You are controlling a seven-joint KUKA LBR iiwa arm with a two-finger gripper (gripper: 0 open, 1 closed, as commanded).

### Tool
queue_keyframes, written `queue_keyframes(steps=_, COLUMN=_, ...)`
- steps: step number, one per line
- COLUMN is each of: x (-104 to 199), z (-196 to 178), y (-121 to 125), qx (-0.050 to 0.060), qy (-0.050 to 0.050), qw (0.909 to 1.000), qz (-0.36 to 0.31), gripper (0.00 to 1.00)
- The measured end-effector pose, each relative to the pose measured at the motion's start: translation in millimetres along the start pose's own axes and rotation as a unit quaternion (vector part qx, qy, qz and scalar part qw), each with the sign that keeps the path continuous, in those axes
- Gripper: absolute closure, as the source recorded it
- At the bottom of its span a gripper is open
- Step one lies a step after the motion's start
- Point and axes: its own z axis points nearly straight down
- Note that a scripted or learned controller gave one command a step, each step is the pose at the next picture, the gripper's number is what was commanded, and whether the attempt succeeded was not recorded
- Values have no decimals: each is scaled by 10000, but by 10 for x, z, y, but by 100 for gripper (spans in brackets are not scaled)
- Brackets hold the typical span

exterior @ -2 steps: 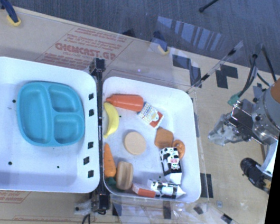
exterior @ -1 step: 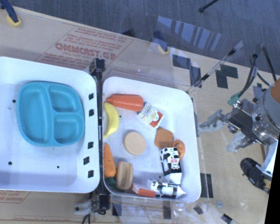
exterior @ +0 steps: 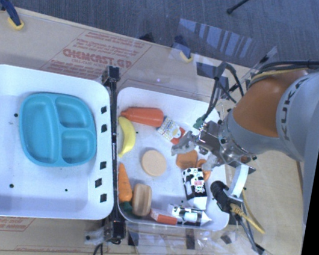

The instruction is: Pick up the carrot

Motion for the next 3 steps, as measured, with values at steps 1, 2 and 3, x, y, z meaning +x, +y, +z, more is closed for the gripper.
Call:
queue_keyframes(steps=1, x=379, z=1315, y=-55, qx=-62, qy=21, qw=9985, qz=544, gripper=0)
queue_keyframes(steps=2, x=766, z=311, y=-637, qx=-61, qy=27, qw=9824, qz=1865, gripper=0)
queue_keyframes(steps=3, x=395, z=1231, y=-327, qx=-1, qy=30, qw=9308, qz=3655, gripper=0)
